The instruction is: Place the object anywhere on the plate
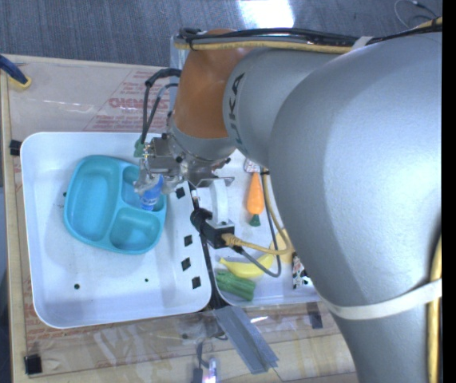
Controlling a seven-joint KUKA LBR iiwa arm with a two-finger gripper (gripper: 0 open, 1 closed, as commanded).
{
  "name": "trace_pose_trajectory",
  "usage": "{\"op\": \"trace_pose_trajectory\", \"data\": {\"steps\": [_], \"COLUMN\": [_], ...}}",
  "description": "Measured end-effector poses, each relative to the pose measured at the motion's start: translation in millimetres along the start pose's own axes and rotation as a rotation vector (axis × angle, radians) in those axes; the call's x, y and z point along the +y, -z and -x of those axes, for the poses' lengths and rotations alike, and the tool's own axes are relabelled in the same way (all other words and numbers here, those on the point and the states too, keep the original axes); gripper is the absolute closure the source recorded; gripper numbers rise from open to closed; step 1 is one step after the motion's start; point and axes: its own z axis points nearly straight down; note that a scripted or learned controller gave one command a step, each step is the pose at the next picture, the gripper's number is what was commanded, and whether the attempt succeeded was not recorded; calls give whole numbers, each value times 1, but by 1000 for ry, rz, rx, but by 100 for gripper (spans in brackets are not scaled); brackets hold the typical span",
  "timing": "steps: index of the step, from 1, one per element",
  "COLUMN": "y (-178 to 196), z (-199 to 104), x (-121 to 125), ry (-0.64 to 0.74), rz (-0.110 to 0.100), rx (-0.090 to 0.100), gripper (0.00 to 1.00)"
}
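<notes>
Camera view: in left bin (44,238), blue three-compartment plate (112,206) lies at centre. Hand (151,188) hovers over plate's 3 o'clock rim, small blue object (152,199) seemingly between fingers, low over upper-right compartment. Release apparently still left. In right bin (291,290): carrot (254,198), banana (247,266), green vegetable (235,284), at hand's 4 o'clock.

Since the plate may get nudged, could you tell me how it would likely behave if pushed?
The blue plate looks like light moulded plastic, so it would probably slide on the smooth white bin. Its low, wide, three-compartment shape suggests it would hardly tip or bend.
</notes>
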Motion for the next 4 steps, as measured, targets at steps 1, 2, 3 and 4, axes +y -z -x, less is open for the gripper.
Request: {"op": "trace_pose_trajectory", "data": {"steps": [1,2,3,4], "y": [6,11,11,11], "z": [0,0,0,0], "x": [0,1,1,1], "ry": [5,10,10,10], "rz": [-8,-16,-16,-16], "rx": [-1,-2,-2,-2], "gripper": [100,100,0,0]}}
